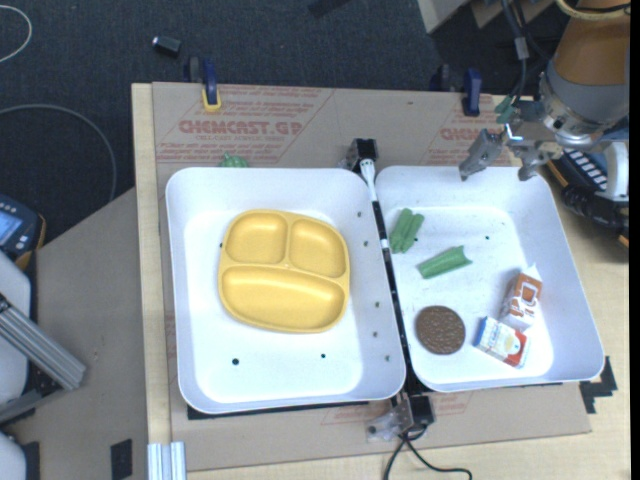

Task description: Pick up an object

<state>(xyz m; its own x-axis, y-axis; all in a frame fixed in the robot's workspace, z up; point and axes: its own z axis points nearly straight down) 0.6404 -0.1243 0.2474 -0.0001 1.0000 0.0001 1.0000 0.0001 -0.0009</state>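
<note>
The right bin holds two green pieces, a brown round cookie, an orange-and-white carton and a small white packet. My gripper hangs above the bin's back rim at the upper right, open, fingers spread wide with nothing between them. It is well clear of all the objects, which lie nearer the front of the bin.
The left bin carries a yellow divided plate. A black divider strip runs between the bins. Blue clamps sit on the cardboard's back edge. Cables and gear crowd the far right.
</note>
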